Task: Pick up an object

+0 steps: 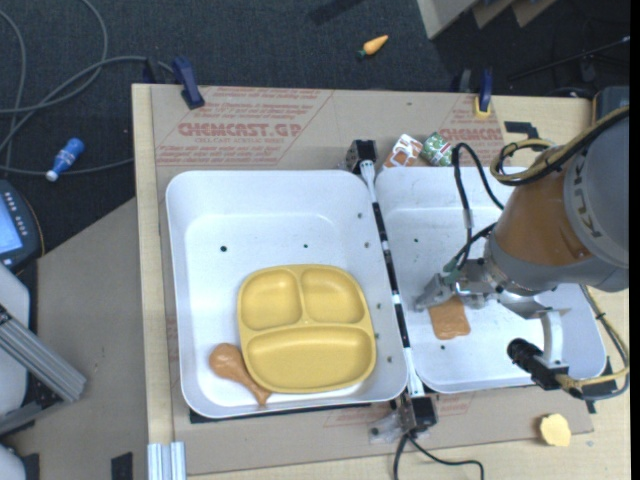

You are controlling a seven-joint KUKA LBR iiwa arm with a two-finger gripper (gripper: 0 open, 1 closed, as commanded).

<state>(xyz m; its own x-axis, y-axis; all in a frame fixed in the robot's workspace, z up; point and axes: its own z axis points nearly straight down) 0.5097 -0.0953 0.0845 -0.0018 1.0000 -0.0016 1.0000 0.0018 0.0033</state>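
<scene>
In the right bin (pixel 480 368), I see my gripper (pixel 447 294) directly over a brown slice (pixel 450 320) at its 6 o'clock; whether it's open, I cannot tell. A flat slice could slip free.

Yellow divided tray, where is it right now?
In the camera view the yellow divided tray lies in the left bin, toward its front edge, with a tan drumstick-shaped toy at its front-left corner.
</scene>
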